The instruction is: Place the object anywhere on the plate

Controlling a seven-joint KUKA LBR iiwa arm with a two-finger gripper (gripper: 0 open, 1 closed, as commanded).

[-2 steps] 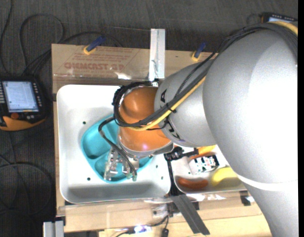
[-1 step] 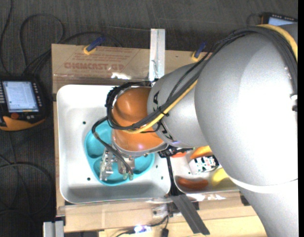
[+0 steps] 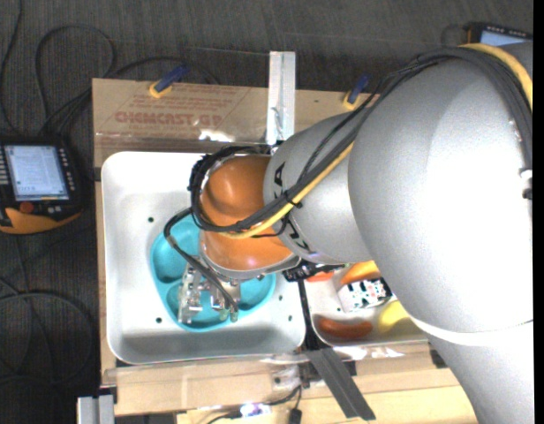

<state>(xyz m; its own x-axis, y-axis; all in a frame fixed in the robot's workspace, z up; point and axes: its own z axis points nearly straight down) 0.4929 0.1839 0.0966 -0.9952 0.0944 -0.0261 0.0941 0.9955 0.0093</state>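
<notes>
While the near edge is cluttered, the bench front [image 3: 201, 380] reads as a pale wooden rail with a dark flat strip [image 3: 343, 382] lying slantwise across it. Just behind sit the two bins, both shallow white glossy plastic with rounded corners.

The left bin [image 3: 122, 237] holds the plate [image 3: 166, 263], which is teal, smooth and round-edged, and flat on the bin floor. The gripper [image 3: 206, 300] hangs right over the plate's near half, a clear-and-metal assembly. Whether it is released or clenched cannot be told from this angle, and I can't make out anything in it.

The right bin [image 3: 314, 327] is mostly covered by the arm [image 3: 431, 193]. The objects are there:
- a white block with dark spots [image 3: 365, 291]
- a yellow piece [image 3: 397, 314]
- a red-brown rounded piece [image 3: 347, 329], long axis roughly left-right, possibly
- an orange bit [image 3: 356, 272]

They are packed close together, well apart from the plate, and the bin wall stands between them and it.

The orange band [image 3: 237, 193] is glossy and bulbous, with black and yellow cables looped around it. The grey arm shell is smooth and matte.

Farther back are a brown cardboard sheet [image 3: 175, 113] with red print, a blue clamp [image 3: 169, 79] on its far edge, and an upright metal profile [image 3: 282, 87]. Beyond the bench the floor is dark carpet [image 3: 95, 7], with loose black cables [image 3: 69, 42]. A teach pendant [image 3: 32, 177] lies at the left with its screen lit.
</notes>
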